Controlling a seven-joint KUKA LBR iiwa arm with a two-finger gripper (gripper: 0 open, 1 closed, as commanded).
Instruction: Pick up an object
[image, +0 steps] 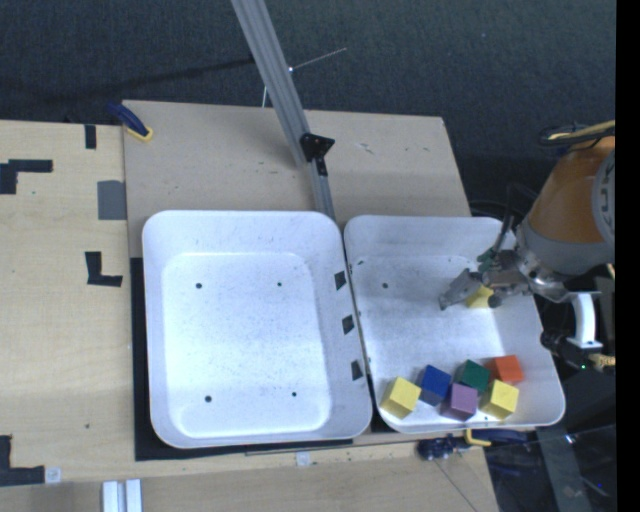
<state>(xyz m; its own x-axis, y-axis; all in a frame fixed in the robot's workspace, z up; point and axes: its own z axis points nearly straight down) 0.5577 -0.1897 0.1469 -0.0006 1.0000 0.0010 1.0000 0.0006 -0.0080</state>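
Evidently the gripper (478, 293) sits low in the right bin (410, 250), near that bin's right wall, with a small yellow block (481, 297) showing right at its fingertips. The block seems to lie between the fingers, so the jaws look closed on it or nearly so, but the grey fingers blur into it and I cannot tell whether it is truly pinched or only touched. Whether it is lifted off the floor is also unclear.

The arm (575, 210) comes in from the right, over the bin wall, which probably explains why the fingers point leftward and down at a slant.

Five other cubes crowd the near edge of the same bin: a yellow cube (402, 396), blue cube (435, 383), purple cube (463, 399), green cube (472, 376) and orange cube (508, 369), plus another yellow one (503, 398) at the row's right end. They touch or nearly touch, perhaps having slid against the sloped rim.

The block by the fingers is too small and hidden to show a long axis; it looks roughly cubic, so its heading matters little.
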